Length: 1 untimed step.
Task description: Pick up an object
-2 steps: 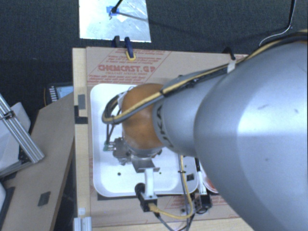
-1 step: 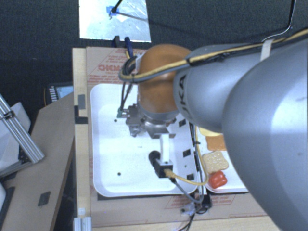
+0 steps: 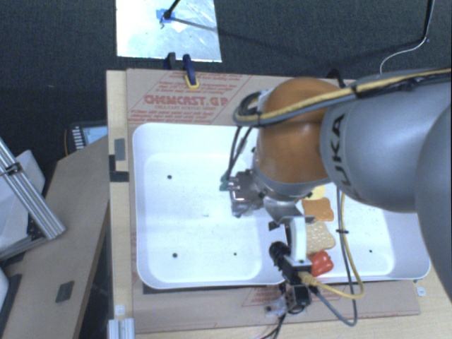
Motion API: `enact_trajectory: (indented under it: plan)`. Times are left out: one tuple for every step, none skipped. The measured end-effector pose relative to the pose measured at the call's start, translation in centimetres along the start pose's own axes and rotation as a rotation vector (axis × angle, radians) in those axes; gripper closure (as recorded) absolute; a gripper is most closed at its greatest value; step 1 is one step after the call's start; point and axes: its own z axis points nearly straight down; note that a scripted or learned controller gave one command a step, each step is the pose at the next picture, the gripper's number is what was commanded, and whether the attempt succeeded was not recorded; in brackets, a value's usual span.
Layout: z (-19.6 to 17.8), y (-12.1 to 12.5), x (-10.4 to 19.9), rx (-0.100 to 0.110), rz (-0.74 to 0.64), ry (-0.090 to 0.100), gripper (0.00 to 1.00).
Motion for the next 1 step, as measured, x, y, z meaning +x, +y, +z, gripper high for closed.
enact_trajectory:
  plan:
    - [-31.50,0.12,2.72,-0.021,-0.008,0.008,1.00]
